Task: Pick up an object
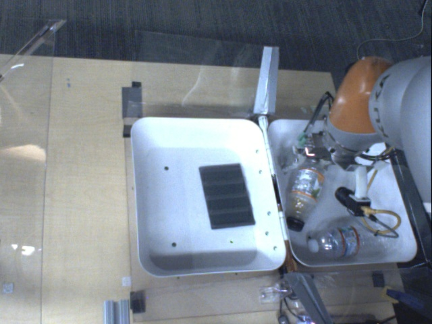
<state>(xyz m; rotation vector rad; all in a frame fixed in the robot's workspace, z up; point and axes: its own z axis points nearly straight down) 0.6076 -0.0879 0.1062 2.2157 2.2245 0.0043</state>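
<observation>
Pale wooden worktop carried two white bins; the left bin held a dark ribbed pad. Over the right bin the arm hid the back corner, and the gripper sat close by the far end of a labelled bottle lying beside the divider. We could not make out how its grip stood. A clear bottle lay near the front wall, its outline faint.

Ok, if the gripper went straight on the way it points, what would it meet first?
Probably the labelled bottle lying in the right bin, right below the gripper, though depth is unclear from this slant.
</observation>
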